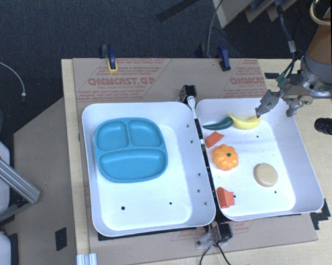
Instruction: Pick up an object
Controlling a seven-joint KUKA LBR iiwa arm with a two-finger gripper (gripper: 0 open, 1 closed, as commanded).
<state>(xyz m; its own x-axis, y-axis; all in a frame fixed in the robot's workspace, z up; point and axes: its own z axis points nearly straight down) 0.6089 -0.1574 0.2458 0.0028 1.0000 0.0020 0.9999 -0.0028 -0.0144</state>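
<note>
1. Camera view from above, at a slant: two white bins side by side on the table [153, 70], the arm reaching in from the right.
2. Claw [277, 105] poised over the far right corner of the right bin [297, 152], fingers spread apart with nothing between them; one finger [264, 105] angled down almost onto the yellow banana [246, 122], the other [292, 109] out over the bin's far rim.
3. Banana taken as the likeliest target, being nearest the claw; lay in the far part of the right bin, just beside a green pepper [218, 123], the two tips close or touching, hard to tell which.
4. Long axis of the banana ran roughly left to right across the bin, gently curved, ends turned up toward the far rim; right end toward the claw, left end toward the pepper.
5. Good practice for this step, as a judgement: turn the wrist so the fingers close across the short width, not along the length; centre over the middle of the curve before descending; keep clear of the pepper and the bin wall.
6. Elsewhere in the right bin: orange pumpkin [225, 157], beige round piece [265, 174], two red-orange blocks [213, 138] [225, 197], all well apart from the claw.
7. Left bin [158, 211] carried a blue divided plate [131, 149].
</note>
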